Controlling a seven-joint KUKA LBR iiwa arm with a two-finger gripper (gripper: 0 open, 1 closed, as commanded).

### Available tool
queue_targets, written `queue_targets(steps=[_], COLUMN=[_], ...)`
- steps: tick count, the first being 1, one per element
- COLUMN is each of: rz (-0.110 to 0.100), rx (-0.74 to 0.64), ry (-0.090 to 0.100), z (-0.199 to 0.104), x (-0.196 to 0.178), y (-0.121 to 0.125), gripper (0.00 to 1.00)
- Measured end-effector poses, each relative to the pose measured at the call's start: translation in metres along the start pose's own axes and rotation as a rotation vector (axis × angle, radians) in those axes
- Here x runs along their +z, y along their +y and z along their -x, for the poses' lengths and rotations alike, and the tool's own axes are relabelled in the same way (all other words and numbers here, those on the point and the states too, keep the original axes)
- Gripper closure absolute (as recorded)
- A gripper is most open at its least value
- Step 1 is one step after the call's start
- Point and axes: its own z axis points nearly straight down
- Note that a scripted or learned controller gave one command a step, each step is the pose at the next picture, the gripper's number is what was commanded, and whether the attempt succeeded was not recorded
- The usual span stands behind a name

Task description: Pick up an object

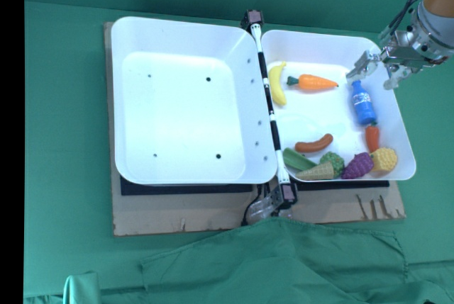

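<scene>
Presently, the following conditions are observed:

- Two shallow white bins are set side by side on a cardboard sheet (142, 224), which is laid on a green cloth (64, 118).
- The left bin (124, 40) is bounded on its right by a black-and-white divider bar (265, 90).
- The right bin (394, 122) is loaded with toy food items.
- A banana (276, 83) is placed near the divider, and a carrot (313, 82) is laid just beside it, pointing right.
- A blue bottle (363, 103) is laid lengthwise near the right wall, with a small orange piece (372, 137) just below it.
- A sausage (313, 144) is positioned near the bin's middle.
- Along the front wall, a green pod (298, 159), an ice-cream cone (318, 171), a broccoli (331, 161), purple grapes (360, 165) and a corn cob (384, 158) are crowded together.
- The gripper (375, 73) is held over the far right corner of the right bin, just above the bottle's cap end.
- The fingers (358, 67) are spread apart, and nothing is seen between them.
</scene>
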Motion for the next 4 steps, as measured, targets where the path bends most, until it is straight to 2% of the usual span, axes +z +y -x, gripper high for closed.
queue_targets(steps=[1,2,3,4], rz=[-0.003,0.004,0.008,0.019], rx=[-0.003,-0.005,-0.005,0.000], ry=[-0.001,0.002,-0.005,-0.006], z=[0.013,0.019,-0.035,-0.033], x=[0.085,0.137,0.149,0.134], y=[0.056,0.082,0.082,0.084], gripper=[0.00,0.00,0.00,1.00])
